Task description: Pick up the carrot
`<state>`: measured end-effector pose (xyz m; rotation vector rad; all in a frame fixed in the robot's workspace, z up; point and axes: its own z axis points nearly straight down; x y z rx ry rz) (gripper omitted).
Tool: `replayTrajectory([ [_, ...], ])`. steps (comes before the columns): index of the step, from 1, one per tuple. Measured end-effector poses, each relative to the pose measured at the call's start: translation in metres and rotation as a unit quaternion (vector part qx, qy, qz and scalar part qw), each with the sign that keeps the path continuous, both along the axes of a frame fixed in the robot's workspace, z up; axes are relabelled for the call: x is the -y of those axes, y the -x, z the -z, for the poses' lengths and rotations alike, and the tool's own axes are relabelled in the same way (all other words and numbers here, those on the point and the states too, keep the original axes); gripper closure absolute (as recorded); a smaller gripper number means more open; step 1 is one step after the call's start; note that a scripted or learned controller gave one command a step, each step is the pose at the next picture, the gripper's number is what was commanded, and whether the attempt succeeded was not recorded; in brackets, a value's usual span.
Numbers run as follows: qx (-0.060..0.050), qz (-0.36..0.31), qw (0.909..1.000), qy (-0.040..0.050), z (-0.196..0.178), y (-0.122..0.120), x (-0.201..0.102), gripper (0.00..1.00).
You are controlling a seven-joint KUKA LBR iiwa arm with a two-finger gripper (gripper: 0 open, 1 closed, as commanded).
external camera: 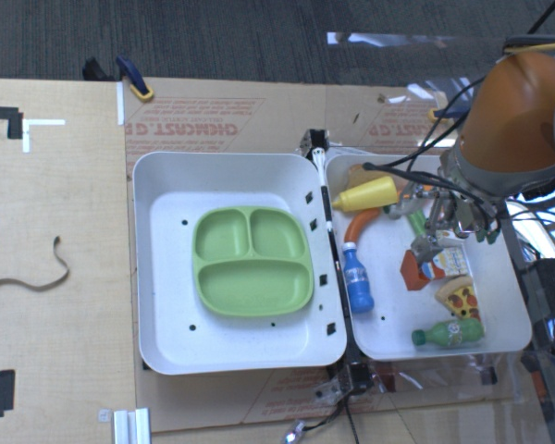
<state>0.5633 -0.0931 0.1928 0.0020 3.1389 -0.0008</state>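
Arm: the grey arm with its orange band [511, 109] is being seen reaching in from the right, over the right bin [388, 333].
Tool: the tool [432, 240] is being held low over the middle of the right bin, above the red carton; whether it is wide or narrow cannot be told, since cables and the wrist are crowding it. Nothing is being seen gripped in it.
Carrot: the carrot [361, 223] is lying in the upper left part of the right bin, close to the bin's left wall, curved, just below the yellow bottle and just above the blue bottle. It is being left apart from the tool, to the tool's left.
Yellow bottle: the yellow bottle [367, 193] is lying on its side near the top of the right bin.
Blue bottle: the blue bottle [356, 280] is lying along the left wall.
Red carton: the red carton [413, 272] is lying near the bin's middle.
Pizza slice: the pizza slice [457, 298] is lying to the right of the carton.
Green bottle: the green bottle [448, 333] is lying near the bottom edge.
Left bin: the left bin [166, 331] is carrying a green divided plate [253, 261].
Counter: both bins are resting side by side on the counter [46, 340].
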Motion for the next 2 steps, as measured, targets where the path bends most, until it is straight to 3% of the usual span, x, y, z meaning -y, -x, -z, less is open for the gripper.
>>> replayTrajectory([
  [1, 0.002, 0.025, 0.9997, 0.0006, -0.085, -0.003, 0.097, 0.0],
  [2, 0.0, 0.017, 0.9999, -0.0005, 0.019, -0.056, 0.087, 0.0],
])
